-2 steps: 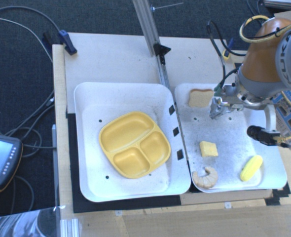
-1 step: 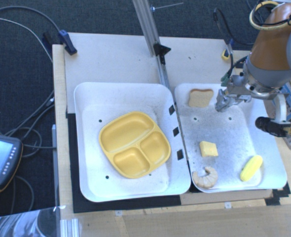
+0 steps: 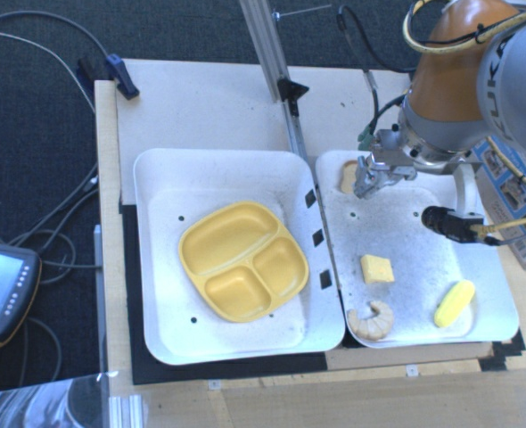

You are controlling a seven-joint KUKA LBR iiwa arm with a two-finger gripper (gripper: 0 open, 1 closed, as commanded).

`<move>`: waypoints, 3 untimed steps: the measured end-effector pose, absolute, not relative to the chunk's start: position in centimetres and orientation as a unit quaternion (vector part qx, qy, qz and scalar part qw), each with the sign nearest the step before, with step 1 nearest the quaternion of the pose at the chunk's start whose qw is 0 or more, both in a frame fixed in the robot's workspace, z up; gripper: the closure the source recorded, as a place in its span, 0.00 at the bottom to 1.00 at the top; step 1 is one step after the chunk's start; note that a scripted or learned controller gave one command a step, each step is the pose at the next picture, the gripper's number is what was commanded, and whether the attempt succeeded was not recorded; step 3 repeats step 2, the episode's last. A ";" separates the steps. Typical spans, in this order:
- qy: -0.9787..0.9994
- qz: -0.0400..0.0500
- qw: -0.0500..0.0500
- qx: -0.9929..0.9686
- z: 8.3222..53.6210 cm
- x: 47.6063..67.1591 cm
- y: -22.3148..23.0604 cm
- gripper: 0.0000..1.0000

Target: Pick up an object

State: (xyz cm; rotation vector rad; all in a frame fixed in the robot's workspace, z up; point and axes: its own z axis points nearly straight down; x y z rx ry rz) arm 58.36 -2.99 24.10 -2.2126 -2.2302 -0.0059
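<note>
My gripper [image 3: 366, 182] is low over the far left corner of the right bin [image 3: 406, 239]. A small tan, rounded piece [image 3: 348, 177] lies just left of it against the bin's wall, partly hidden by the gripper. Whether they touch is unclear. Nearer the front of the same bin lie a yellow cheese-like block [image 3: 377, 269], a pale curled shrimp [image 3: 372, 320] at the front edge, and an oblong yellow piece [image 3: 454, 303] at the front right.
The left bin [image 3: 156, 194] holds a yellow divided plate [image 3: 242, 260] with three compartments. A metal post [image 3: 267, 34] rises behind the two bins. The arm's orange band [image 3: 455, 56] hangs over the right bin's far side.
</note>
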 end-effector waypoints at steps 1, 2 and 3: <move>-0.710 -0.002 0.000 -0.704 24.9 58.2 2.6 1.00; -0.710 -0.001 0.000 -0.705 24.5 59.6 8.0 1.00; -0.710 -0.001 0.000 -0.705 24.5 59.6 8.0 1.00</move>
